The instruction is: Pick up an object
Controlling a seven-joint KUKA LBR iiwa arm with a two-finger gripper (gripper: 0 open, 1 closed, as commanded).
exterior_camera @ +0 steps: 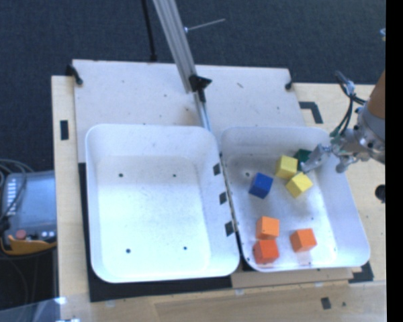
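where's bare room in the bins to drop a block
The left bin has bare floor from wall to wall. The right bin is crowded: blue cube, two yellow cubes near the claw, three orange cubes low. Its near-left top corner is bare.

Left bin [154, 200] floor lies open; blocks [282, 206] crowd the right bin [346, 213].

Reaching in from the right, wrist low, gripper [314, 158] angled leftward; finger spacing perhaps too blurred to judge.
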